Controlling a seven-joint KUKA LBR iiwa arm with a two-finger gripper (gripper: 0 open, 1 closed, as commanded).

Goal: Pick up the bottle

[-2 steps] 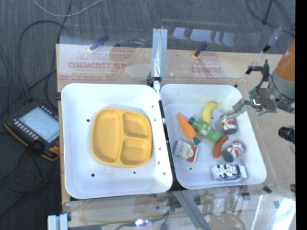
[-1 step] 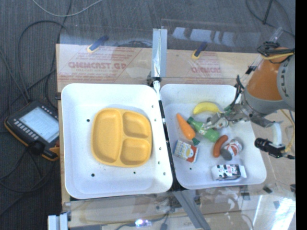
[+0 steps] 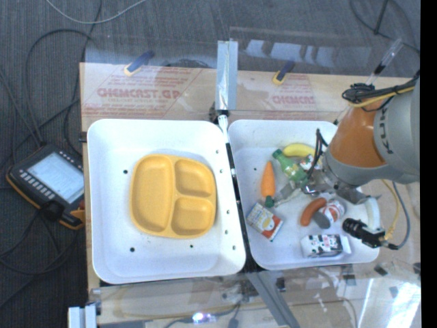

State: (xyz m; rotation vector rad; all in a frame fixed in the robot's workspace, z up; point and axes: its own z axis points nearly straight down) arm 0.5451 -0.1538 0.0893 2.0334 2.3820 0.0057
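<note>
- Desk (image 3: 102,98) carries two shallow white bins side by side; left bin (image 3: 109,251), right bin (image 3: 256,132).
- Left bin holds a yellow divided tray (image 3: 174,195), three compartments, lying flat near the bin's middle.
- Arm (image 3: 382,142) reaches in from the right, grey with the orange band over the right bin's upper right part.
- Gripper (image 3: 308,176) is low in the right bin, just beside the bottle; whether it is released or clenched, cannot tell, too small and partly hidden under the wrist.
- Bottle (image 3: 289,167), green, lies tilted in the upper middle of the right bin, cap end toward upper left, its lower right end at the gripper. Cannot tell if it sits between the gripper's parts.
- Banana (image 3: 297,149) just above the bottle, touching or nearly so.
- Carrot (image 3: 268,180) left of the bottle, roughly upright in view, green end down.
- Small carton (image 3: 263,221) below the carrot, near the bin's left wall.
- Red sausage-like item (image 3: 313,211) below the gripper, slanted.
- Round red-and-white can (image 3: 332,212) just right of it, touching.
- White box with dark print (image 3: 326,244) near the bin's lower right corner.
- Handheld pendant with screen (image 3: 46,178) on the floor left of the desk, cables around it.
</note>
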